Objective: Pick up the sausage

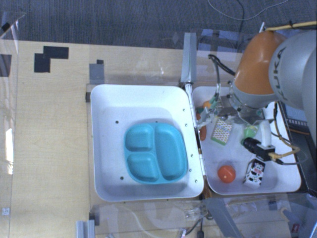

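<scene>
Bins: left bin (101, 133) holds a blue divided plate (155, 151). Right bin (292, 180) has an orange ball (226, 173), checkered packet (221, 131), black-and-white carton (254, 172). Gripper (210, 114) finger state unreadable.

The sausage (202, 132) (small, reddish-brown) lies at the right bin's left wall, about midway along, mostly hidden.

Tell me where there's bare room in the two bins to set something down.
Left bin: bare floor borders the blue divided plate, widest along its left wall. Right bin: crowded under the arm; bare patches lie between the orange ball and patterned card, and right of the black-and-white toy.
</scene>
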